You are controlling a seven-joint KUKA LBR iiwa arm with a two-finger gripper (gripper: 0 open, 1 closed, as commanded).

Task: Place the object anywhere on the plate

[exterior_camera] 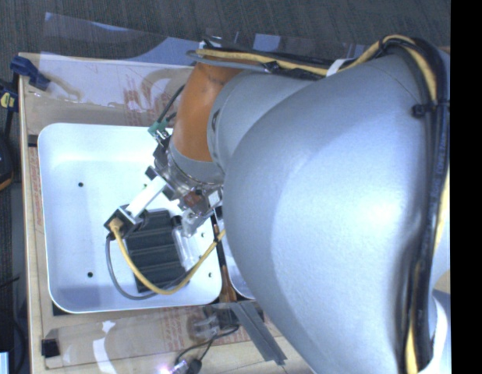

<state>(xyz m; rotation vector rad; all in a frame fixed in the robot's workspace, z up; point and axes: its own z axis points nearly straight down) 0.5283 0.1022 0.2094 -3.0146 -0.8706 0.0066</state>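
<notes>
Grey arm [334,193] across the whole right half of the frame, reaching in toward the centre left, with the orange band [196,115] at upper centre above the wrist. Beneath it, wooden counter [93,92], bare along the upper left and along the bottom edge. On the counter, left bin [77,154]: white, shallow, floor plain apart from a few small dark dots [81,184]. Thin white sliver of the right bin [235,283] just below centre, tucked against the underside of the arm.

Low over the lower right part of the left bin, a dark ribbed block [151,248] at the wrist end, carrying the jaws beneath it. Yellow cable [159,288] looped under that block, close to the bin's lower wall. Cannot tell how far the jaws are open, nor whether anything sits between them: hidden under the block.

Object: place not to be told, possibly beneath the block or the arm. Plate: likewise not to be made out, probably under the arm toward the right.

Judging by the pose, early in the task: tool down in the left bin, likely at or near a pick. No sign yet of a secure hold. Left to do, as far as can be judged: confirm a grasp, lift clear of the bin wall, carry across to the plate, set down, release.
</notes>
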